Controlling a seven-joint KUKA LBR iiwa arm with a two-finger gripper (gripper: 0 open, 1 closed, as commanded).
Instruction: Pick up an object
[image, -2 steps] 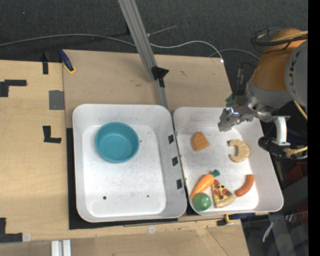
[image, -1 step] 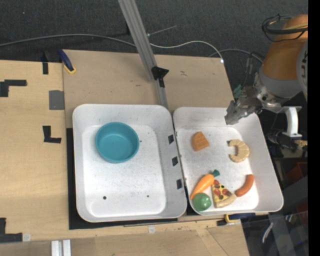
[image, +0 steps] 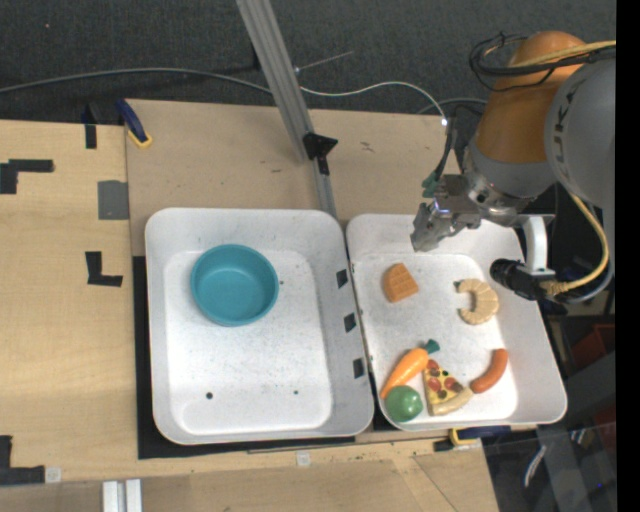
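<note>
Overhead, metal gripper (image: 432, 232); below, orange wedge (image: 400, 283), curved croissant (image: 478, 301).

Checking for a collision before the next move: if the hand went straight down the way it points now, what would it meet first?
Probably the bare floor of the right bin near its far edge. The hand hangs there, up and right of the orange bread piece, seemingly clear of it, though depth is hard to judge from this slanted view.
</note>
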